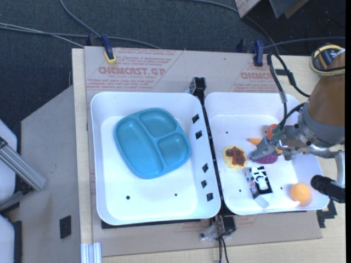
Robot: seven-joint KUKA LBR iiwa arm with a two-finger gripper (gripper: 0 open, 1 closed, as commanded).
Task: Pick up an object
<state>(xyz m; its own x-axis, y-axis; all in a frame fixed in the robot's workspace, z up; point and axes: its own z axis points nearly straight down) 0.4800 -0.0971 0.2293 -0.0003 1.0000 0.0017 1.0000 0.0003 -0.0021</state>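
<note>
My gripper (pixel 267 148) is low over the middle of the right bin (pixel 241 106), coming in from the right under the grey arm with its orange band. A purple toy (pixel 267 158) lies directly beneath it and is partly covered by it. Just left of the gripper are a small orange carrot-like piece (pixel 255 141) and a flat yellow and red pizza toy (pixel 235 156). A red and orange piece (pixel 272 130) peeks out behind the gripper. Nearer the front lie a black and white box (pixel 258 181) and an orange ball (pixel 300 193).
The left bin (pixel 104 163) holds a blue divided plate (pixel 152 141). A black divider strip with clips (pixel 204 147) runs between the bins. Cables hang along the arm over the right bin's back right corner. Blue clamps (pixel 108 51) hold the cardboard at the back.
</note>
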